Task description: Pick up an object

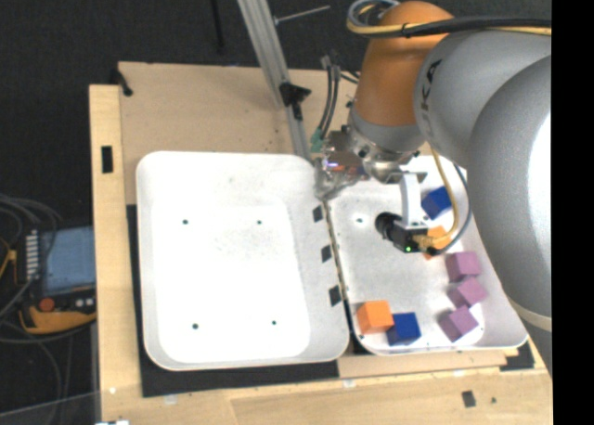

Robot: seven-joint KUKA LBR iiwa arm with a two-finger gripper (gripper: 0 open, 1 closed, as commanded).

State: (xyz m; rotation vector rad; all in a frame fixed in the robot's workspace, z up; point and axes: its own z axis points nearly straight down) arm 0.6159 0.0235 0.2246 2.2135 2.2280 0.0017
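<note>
Dark lettering on the grey arm (483, 89) is cut off and cannot be read. A pale wooden worktop (186, 108) carries the left bin (223, 256) and the right bin (364, 256), with dark ground around it. The claw (336, 171) hangs at the right bin's far left corner, perhaps touching the rim; whether it is wide or narrow cannot be told. In the right bin lie a far blue block (435, 202), three purple blocks (469, 293) along the right side, and an orange block (375, 315) touching a near blue block (404, 328). A metal rail (255, 19) slants behind. A blue-screened controller (67, 264) lies left of the worktop.
</note>
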